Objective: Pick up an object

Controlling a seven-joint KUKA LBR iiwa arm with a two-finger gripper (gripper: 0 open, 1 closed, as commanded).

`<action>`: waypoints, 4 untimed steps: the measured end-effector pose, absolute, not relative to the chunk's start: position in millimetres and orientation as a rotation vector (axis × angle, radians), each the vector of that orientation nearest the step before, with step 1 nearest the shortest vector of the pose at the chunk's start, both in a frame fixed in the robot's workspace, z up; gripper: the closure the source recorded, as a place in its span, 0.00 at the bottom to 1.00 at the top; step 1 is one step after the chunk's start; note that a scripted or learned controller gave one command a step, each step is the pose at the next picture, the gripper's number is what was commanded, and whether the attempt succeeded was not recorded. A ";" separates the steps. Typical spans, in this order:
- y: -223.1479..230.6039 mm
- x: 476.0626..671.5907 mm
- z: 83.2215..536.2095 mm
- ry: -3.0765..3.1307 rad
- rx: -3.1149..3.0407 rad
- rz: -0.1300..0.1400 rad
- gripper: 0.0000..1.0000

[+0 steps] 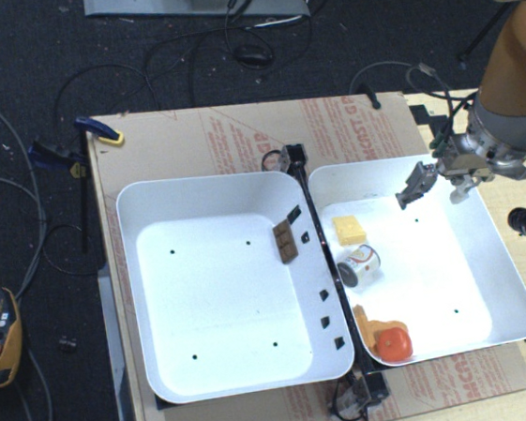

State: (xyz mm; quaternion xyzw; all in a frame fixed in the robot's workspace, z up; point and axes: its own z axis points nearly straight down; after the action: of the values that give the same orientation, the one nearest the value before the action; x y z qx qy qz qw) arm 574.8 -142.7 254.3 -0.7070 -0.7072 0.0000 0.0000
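**Camera view: nothing lifted yet, pincer hanging above the right bin**

At the frame's left centre sits the left bin [217, 286], a shallow white tray on the cardboard-covered tabletop [198, 137]. Its floor is bare apart from a brown chocolate-bar-like block [285, 242] lying near its right wall, just beside the divider between the two bins.

Moving right, the right bin [459, 277] carries the likely candidates for the pick. A yellow sponge-like block [348, 230] lies in its upper left part. Just below that rests a small pale cup-like object [358, 266] on its side; its exact kind is too small to tell. In the bin's lower left corner an orange-red tomato-like ball [393, 343] touches an orange piece beside it.

Further right, in the upper right of the frame, the pincer [418, 184] hangs over the upper middle of the right bin, well apart from all three objects. Whether its fingers stand apart or together cannot be told from this angle, and nothing is seen between them.

By my judgement the task is at its start: every object lies in a bin, none is grasped. Left to do: choose one, descend, close, lift.
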 end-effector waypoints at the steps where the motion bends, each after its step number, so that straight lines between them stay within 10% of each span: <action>1: -141.5 579.1 211.1 -2.220 -2.219 0.003 0.00; 3: -120.5 576.8 105.9 -2.220 -2.219 0.004 0.00; 4: -121.0 577.8 118.5 -2.222 -2.222 -0.001 1.00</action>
State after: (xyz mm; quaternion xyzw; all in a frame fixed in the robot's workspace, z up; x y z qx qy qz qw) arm 577.8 -121.0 118.5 -0.7071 -0.7071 -0.0002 -0.0001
